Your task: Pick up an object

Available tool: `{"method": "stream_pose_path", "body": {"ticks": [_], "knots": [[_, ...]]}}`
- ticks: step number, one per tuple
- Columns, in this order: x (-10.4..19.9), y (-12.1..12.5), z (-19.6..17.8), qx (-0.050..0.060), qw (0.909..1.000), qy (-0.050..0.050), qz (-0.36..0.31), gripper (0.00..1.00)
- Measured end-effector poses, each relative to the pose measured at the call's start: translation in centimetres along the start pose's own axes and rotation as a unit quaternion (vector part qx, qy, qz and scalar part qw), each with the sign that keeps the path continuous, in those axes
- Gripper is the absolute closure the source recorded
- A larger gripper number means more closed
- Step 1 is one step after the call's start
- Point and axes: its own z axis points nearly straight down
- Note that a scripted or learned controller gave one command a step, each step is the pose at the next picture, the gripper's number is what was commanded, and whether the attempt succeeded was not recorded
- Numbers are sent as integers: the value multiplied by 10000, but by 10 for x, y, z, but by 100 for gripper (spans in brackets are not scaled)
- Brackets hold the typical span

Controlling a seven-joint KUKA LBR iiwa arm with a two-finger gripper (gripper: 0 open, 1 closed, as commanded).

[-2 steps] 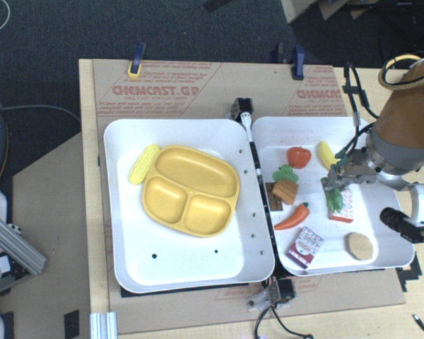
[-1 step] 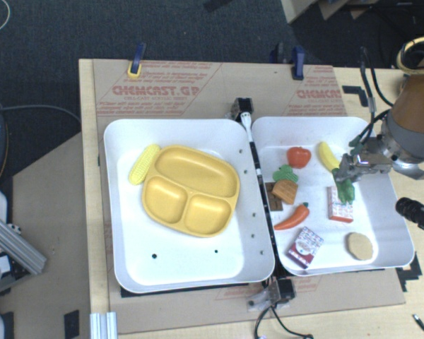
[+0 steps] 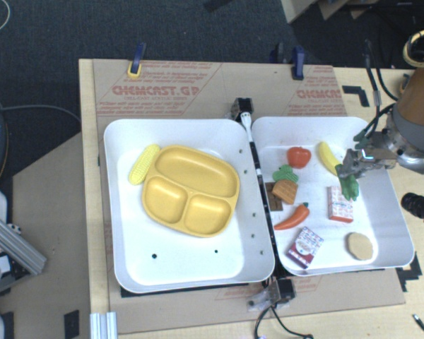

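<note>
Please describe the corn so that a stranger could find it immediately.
Look in the left white bin, which holds a yellow divided plate. The corn lies against that plate's upper-left edge. It is the one small, bumpy, elongated yellow thing in that bin.

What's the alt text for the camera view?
The claw hangs over the right bin with a green item at its tip, above toy foods: tomato, banana, chili, cookie. The left bin holds a yellow divided plate and corn.

Bright, even overhead light, soft faint shadows, mild glare on the white bins (image 3: 127,189), slightly soft focus.
</note>
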Motion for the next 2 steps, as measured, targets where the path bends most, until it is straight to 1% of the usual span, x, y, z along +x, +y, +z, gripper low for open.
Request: {"method": "stream_pose_path", "body": {"ticks": [1,2], "knots": [[59,6,-4,11,10000,17,-30,100],[102,23,7,10,10000,11,-22,100]]}}
